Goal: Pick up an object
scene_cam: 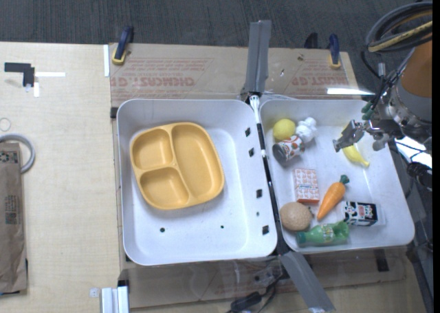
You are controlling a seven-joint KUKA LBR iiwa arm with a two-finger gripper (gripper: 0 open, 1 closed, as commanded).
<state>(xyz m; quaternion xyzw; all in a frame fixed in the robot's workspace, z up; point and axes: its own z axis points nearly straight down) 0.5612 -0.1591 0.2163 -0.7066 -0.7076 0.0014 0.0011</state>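
The right bin (395,188) holds a yellow banana (357,156), a lemon (284,128), a small white toy (307,128), a red-and-white can (287,149), an orange-patterned box (306,184), a carrot (331,197), a brown round item (295,216), a green bottle (323,235) and a black-and-white carton (360,213). My gripper (360,141) hangs over the bin's upper right, open, its fingers spread on either side of the banana's upper end. The banana lies on the bin floor. Nothing is held.
In the left bin (137,236) sits a yellow divided plate (177,165). A grey divider bar (258,57) runs between the bins. Cables and the arm's orange band (419,74) crowd the right edge. A brown paper bag (10,215) lies far left.
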